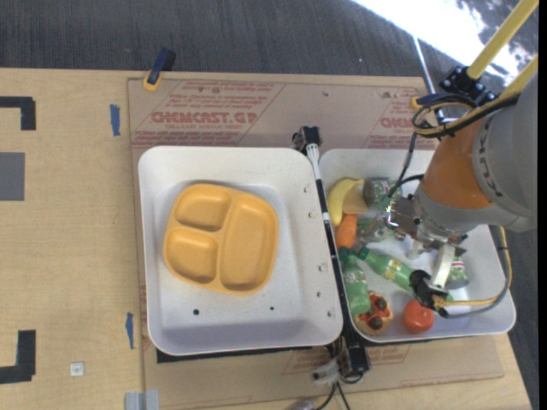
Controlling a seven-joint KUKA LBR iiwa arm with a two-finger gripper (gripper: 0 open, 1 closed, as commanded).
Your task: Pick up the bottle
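Bottle (386, 268) is the green one with a pale yellow label, and it is lying flat on its side near the middle of the right bin (502, 311). It is probably lying down because it is sitting in a loose pile of toy food with nothing holding it up. A green packet (355, 294) is lying just beside it on the lower left, an orange carrot (346, 230) is sitting above its left end, and a yellow banana (344, 196) is resting higher up by the wall. A red tomato (418, 316) is sitting near the bin's lower edge, a little apart from the bottle. The gripper (412, 231) is hanging low over the bin, just above the bottle's right end, most likely because it is lining up to grab there. It is not possible to tell from this view if the gripper is spread apart or pinched together, and nothing is showing the bottle inside its grip. The grey and orange arm (461, 178) is reaching in from the right and covering part of the bin. The left bin (158, 186) is holding a yellow tray (222, 236) with three parts, well apart from the bottle. The toys crowding round the bottle may be making a clean grab tricky.
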